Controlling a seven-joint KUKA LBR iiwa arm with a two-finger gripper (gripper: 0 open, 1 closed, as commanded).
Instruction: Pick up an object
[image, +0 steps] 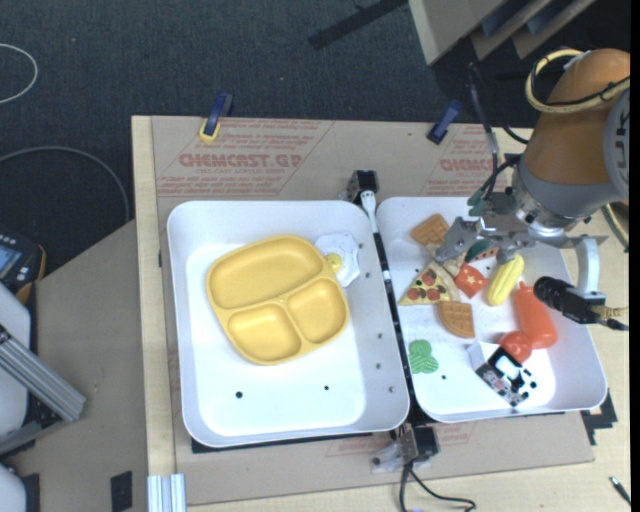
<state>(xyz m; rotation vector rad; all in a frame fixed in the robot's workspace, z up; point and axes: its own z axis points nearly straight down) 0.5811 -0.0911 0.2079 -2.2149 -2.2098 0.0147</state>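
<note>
My gripper (477, 245) hangs low over the back of the right bin (590, 385), just above a small red piece (470, 281) and beside a yellow corn cob (504, 278). To its left lies a brown cracker (430, 231). In front of it are a pizza slice (425, 289) and a waffle piece (457, 319). An orange-red bottle (531, 325) lies at the right. A green leaf toy (422, 357) and a black-and-white object (506, 372) sit near the front. The wrist hides what is directly under the gripper.
The left bin (200, 380) holds a yellow divided plate (277, 298) and a fried-egg toy (338, 253) at its back right. A ridge (385, 290) separates the bins. Cables and a black connector (570, 298) hang by the arm over the right bin.
</note>
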